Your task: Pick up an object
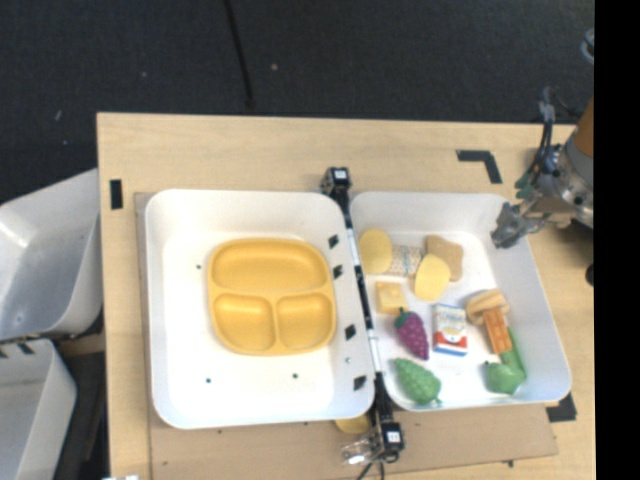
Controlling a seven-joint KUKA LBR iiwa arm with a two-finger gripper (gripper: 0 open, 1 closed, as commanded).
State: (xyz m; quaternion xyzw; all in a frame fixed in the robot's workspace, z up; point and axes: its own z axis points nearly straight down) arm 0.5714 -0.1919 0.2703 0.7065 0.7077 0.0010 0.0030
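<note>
Bench (pixel 250 153): light wooden top carrying two shallow white bins set side by side, with black clips along their shared edge.
Left bin (pixel 180 368): holds one yellow divided tray (pixel 270 295), three compartments, lying flat near the bin's centre.
Right bin (pixel 545 368): holds all the small toy food items, grouped in its middle and near half.
Item group, far row: a yellow lemon-like piece (pixel 375 251) next to the divider, a small pale patterned packet (pixel 405 261) just beside it, a tan bread-like piece (pixel 446 254), and a yellow oval piece (pixel 432 278) touching the bread-like piece.
Item group, middle row: a square cracker-like piece (pixel 390 296), a purple grape bunch (pixel 412 334) just below it, and a small white carton with red and blue print (pixel 451 330).
Item group, near and right: a green leafy vegetable (pixel 416 381) at the near edge, an orange carrot with a green top (pixel 502 348), and a tan bun-like piece (pixel 486 303) touching the carrot's far end.
Arm: enters from the right edge, above the far right corner of the right bin.
Gripper (pixel 507 228): at the far right rim of the right bin, well apart from the item group; nothing visible between its fingers; whether they are spread or closed cannot be told.
</note>
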